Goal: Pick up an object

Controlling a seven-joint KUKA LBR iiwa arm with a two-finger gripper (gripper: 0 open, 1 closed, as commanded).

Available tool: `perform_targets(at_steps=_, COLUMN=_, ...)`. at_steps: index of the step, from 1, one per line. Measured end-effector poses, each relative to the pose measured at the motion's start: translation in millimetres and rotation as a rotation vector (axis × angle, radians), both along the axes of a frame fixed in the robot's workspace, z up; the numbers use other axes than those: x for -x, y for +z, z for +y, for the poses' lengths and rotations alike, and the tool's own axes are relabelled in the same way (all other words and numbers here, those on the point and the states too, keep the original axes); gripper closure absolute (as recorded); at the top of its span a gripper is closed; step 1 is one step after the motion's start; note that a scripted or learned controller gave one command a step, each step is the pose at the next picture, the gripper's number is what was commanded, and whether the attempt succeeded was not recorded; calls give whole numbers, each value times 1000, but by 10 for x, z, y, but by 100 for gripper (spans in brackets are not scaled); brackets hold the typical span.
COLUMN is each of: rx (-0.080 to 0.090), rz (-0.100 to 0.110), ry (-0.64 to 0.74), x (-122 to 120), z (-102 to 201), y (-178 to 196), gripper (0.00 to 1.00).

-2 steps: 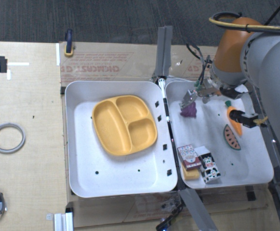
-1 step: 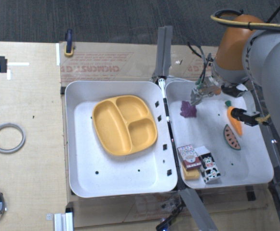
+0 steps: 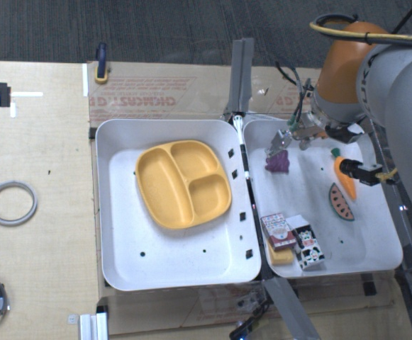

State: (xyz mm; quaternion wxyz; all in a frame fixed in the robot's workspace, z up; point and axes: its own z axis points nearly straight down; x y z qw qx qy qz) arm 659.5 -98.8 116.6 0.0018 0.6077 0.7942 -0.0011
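On the worktop (image 3: 42,140), reading left to right, you see a grey ring (image 3: 10,202) lying on the bare wood, then the left bin (image 3: 113,211) carrying a yellow divided plate (image 3: 183,183), then the right bin (image 3: 376,250) with the loose objects. In that right bin a purple toy (image 3: 279,162) lies near the back-left corner, small printed boxes (image 3: 291,239) cluster at the front-left, and a watermelon slice (image 3: 340,202) and a carrot (image 3: 345,178) rest toward the right. The jaws (image 3: 282,141) hang just above the purple toy, close to it or perhaps touching it; you cannot tell from this angle how they stand. Nothing is visibly held, and the toy appears to rest on the bin floor. By this reading, the approach is made, while the grasp and the lift are not yet done.
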Motion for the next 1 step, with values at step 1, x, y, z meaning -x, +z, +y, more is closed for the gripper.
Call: perform_targets(at_steps=1, rx=-2, rz=2, ry=-336, x=337, z=-120, y=-251, gripper=0)
